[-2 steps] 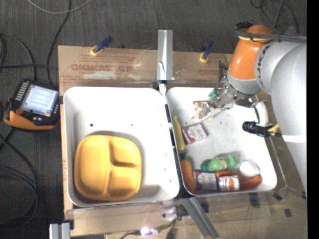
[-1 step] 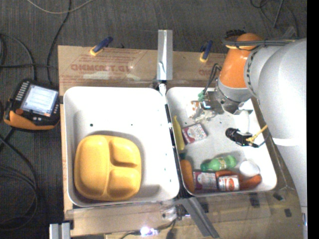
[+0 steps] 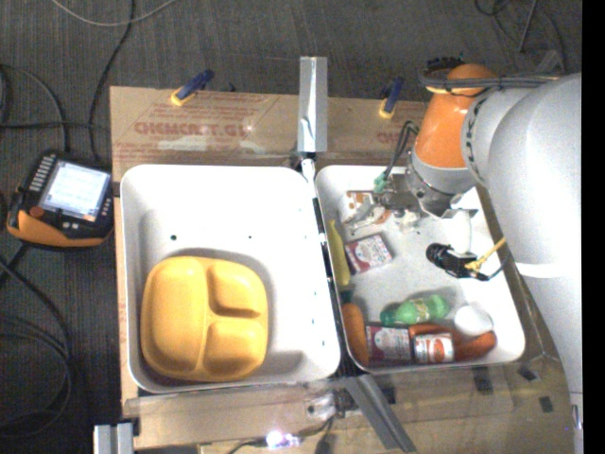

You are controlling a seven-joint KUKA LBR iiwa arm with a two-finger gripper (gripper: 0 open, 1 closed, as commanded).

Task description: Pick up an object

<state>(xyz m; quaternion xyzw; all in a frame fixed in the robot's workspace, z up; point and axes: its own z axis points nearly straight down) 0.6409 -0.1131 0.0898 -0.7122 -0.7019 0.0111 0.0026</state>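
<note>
**A:** Where do we stand?

**B:** Our claw (image 3: 369, 214) hangs low over the back left part of the right bin (image 3: 416, 277), above a flat printed card (image 3: 359, 200) near the back wall. We cannot tell whether the claw is open or closed, and we see nothing held in it.

**A:** So what do we go for?

**B:** We judge the small red-and-white packet (image 3: 370, 252) the fairest choice. It lies flat on the bin floor just in front of the claw, with bare floor to its right.

**A:** Anything crowding it?

**B:** A long yellow thing (image 3: 337, 249) lies along the bin's left wall, just beside the packet's left edge. The rest sits near the front: a carrot (image 3: 354, 331), a green bottle (image 3: 418, 309) and a red-labelled bottle (image 3: 425, 346), packed close together. We leave those alone, and the yellow tray (image 3: 205, 318) in the left bin (image 3: 189, 206) is well apart.

**A:** How do we do it well?

**B:** We centre over the packet first, then come straight down. A flat packet gives little to grip, so we probably need to press right to the floor and close across its shorter side. We turn the wrist so that neither side of the claw catches the yellow thing or the wall.

**A:** And the risk?

**B:** We may slide off the top, or pinch the card instead. We lift slowly and check that something actually comes up.
</note>
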